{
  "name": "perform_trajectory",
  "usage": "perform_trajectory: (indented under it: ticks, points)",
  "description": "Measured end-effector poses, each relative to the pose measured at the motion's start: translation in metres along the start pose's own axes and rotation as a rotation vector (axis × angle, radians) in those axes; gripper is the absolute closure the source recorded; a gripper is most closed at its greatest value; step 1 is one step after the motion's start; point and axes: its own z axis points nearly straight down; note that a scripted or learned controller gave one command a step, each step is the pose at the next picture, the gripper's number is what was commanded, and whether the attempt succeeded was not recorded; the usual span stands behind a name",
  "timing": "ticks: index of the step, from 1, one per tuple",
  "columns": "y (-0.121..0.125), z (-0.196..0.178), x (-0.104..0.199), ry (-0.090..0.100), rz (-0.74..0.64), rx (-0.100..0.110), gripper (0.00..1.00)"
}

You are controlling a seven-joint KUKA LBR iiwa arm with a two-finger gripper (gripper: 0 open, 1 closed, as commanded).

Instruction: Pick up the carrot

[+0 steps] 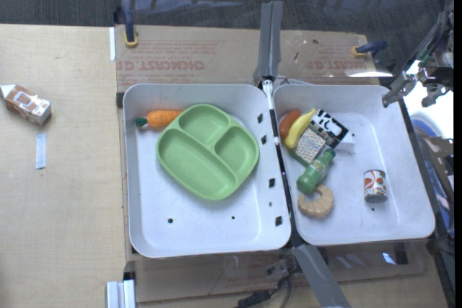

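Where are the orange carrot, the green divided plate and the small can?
Orange carrot (160, 117): camera view, mid-body.
Green divided plate (189, 168): camera view, big compartment floor.
Small can (375, 186): camera view, side label.

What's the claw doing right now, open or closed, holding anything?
Claw: cannot be told; it sits at the right bin's far right edge, away from the carrot in the left bin.

Arm (426, 72) cut off at right edge

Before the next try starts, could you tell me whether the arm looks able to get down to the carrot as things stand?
Probably yes. The carrot lies bare in the left bin, beside the green plate, nothing covering it. The near wall may crowd the jaws, and the gripper is far off, past the right bin.
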Motion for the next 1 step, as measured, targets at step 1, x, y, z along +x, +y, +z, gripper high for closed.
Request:
perform_trajectory:
  ticks: [1]
  points:
    - [0.0466,0.1257,0.0028,-0.001,-0.208,-0.002,0.00]
